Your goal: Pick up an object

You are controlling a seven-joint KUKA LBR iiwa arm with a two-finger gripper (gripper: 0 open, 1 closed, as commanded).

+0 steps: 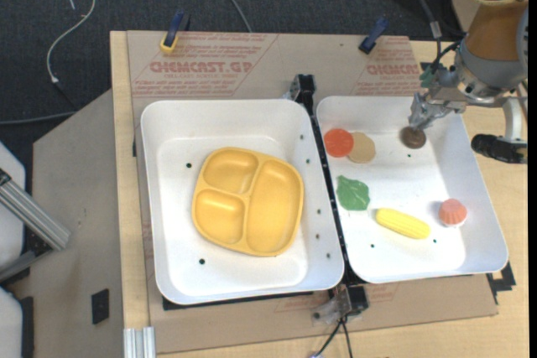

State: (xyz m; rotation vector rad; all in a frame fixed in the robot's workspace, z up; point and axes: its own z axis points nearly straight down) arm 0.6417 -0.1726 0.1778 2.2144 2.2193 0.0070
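Hovering over the right bin's (478, 180) far end, the end effector (417, 123) sits just above a brown disc (414, 137); whether it grips the disc, or how far it is open, cannot be told. Tomato (338, 142), cookie (362, 148), lettuce (353, 194), corn (403, 223) and a pink piece (453, 212) lie in the same bin. Left bin (159, 180) holds a yellow tray (248, 200).
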